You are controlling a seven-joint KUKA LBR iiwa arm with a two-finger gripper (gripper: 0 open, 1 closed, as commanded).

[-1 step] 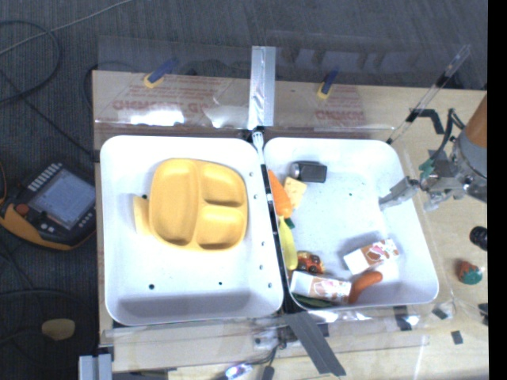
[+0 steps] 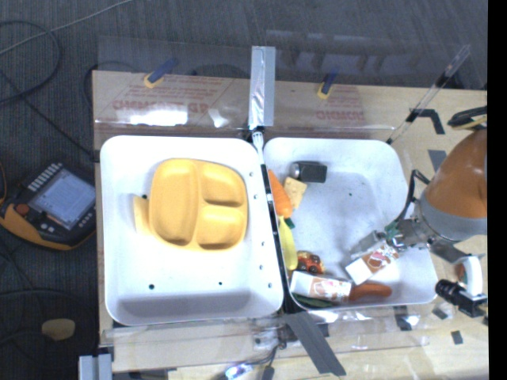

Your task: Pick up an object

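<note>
My gripper [image 2: 390,237] hangs low over the right part of the right bin [image 2: 348,153], reaching in from the grey arm with the orange band [image 2: 463,182]. Just below and left of it lies a small white and red packet [image 2: 372,264]; whether the gripper touches it is unclear. Along the bin's front wall lie a brown sausage [image 2: 370,293] and a white bottle [image 2: 321,286] on its side. A small red and yellow toy [image 2: 310,263], a banana [image 2: 288,248] and an orange carrot [image 2: 277,196] sit by the left wall. A dark cylinder [image 2: 309,171] rests near the back.
The left bin [image 2: 127,283] holds a yellow divided tray [image 2: 196,203]. A pale yellow wedge [image 2: 295,190] lies beside the carrot. A handheld controller [image 2: 49,206] sits on the floor at the left, and cables cross the bench at the right.
</note>
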